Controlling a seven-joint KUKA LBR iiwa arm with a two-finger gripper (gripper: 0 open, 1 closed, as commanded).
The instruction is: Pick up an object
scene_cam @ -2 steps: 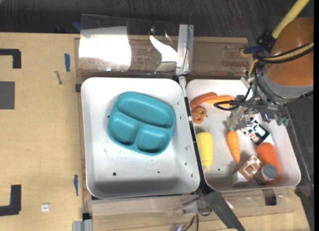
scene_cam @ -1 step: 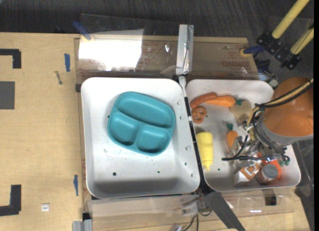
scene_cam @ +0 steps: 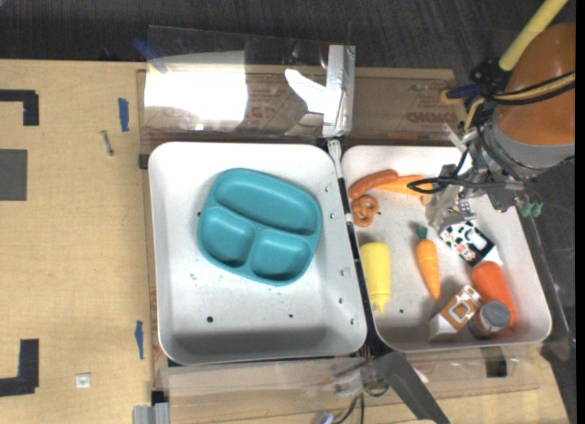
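**My pincer hangs over the far side of the right bin**

I reach in from the right, my orange band high at the top right corner of the view. My pincer (scene_cam: 454, 201) sits over the right bin (scene_cam: 539, 322), toward its far edge and a little right of its middle. Its tips are lost in a tangle of cables and metal, so I cannot tell how it stands, and I see nothing clearly caught in it.

Just below my pincer lies a small black-and-white object (scene_cam: 468, 242), close enough that I cannot say whether we touch. A small carrot (scene_cam: 427, 265) lies lengthwise near the bin's middle, just left of that object. A yellow bottle-shaped toy (scene_cam: 376, 273) lies along the bin's left wall. At the far left corner rest an orange curved piece (scene_cam: 377, 180) and, just under it, a small orange pretzel-like ring (scene_cam: 365, 210). Near the front right corner lie a larger orange piece (scene_cam: 494, 287), a grey-capped item (scene_cam: 494, 317) against it, and a small brown-and-white box (scene_cam: 459, 307) beside them.

The left bin (scene_cam: 174, 312) carries a teal divided tray (scene_cam: 260, 225), set toward its far half.
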